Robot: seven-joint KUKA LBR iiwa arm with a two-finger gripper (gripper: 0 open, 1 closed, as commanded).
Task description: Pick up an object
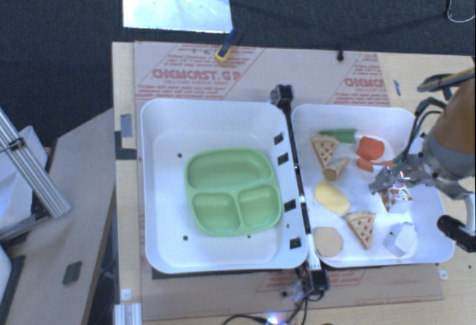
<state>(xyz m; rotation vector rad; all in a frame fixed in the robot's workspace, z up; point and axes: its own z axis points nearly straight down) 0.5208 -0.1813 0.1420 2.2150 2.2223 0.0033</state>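
1. The cardboard sheet [195,72] under the bins carries red print, "CHEMCAST GP", repeated near its far edge; the other red lines are too small to read.
2. Two white bins sit side by side: the left bin [160,167] holds one green three-compartment tray [232,191].
3. The right bin [424,253] holds play food: two pizza wedges, one [323,148] near the far-left corner with its tip toward the near edge, the other [361,227] near the near edge.
4. Also one yellow lemon-like piece [332,197], one round cookie [328,242], one orange-red piece [370,147], one green stick [339,134] lying along the far edge.
5. The gripper [392,181] hangs low by the bin's right edge, over a small white-and-red item [398,198]; I cannot tell how wide it stands or whether it grips anything.
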